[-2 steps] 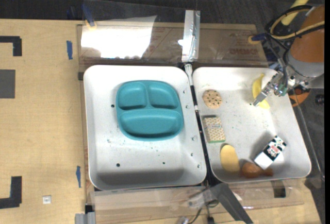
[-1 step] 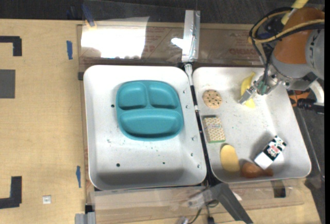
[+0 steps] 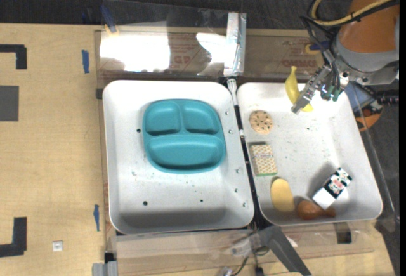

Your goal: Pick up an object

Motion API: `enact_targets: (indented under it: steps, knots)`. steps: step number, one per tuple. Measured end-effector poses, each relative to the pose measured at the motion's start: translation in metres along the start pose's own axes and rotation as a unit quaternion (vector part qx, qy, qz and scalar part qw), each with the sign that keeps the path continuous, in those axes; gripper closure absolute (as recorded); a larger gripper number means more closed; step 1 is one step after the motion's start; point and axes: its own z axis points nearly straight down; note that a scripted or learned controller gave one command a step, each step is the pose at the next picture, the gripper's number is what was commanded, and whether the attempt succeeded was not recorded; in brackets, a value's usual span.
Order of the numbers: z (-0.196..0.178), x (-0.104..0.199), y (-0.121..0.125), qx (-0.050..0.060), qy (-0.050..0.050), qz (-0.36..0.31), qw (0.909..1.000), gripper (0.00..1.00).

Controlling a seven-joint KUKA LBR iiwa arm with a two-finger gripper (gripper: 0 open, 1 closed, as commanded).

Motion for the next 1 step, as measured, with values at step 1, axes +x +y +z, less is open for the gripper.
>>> enact_targets:
  steps: [1]
  knots:
    - [-0.0240,0.0701,0.0659,0.001,0.004,-0.042,0.9991,1.00]
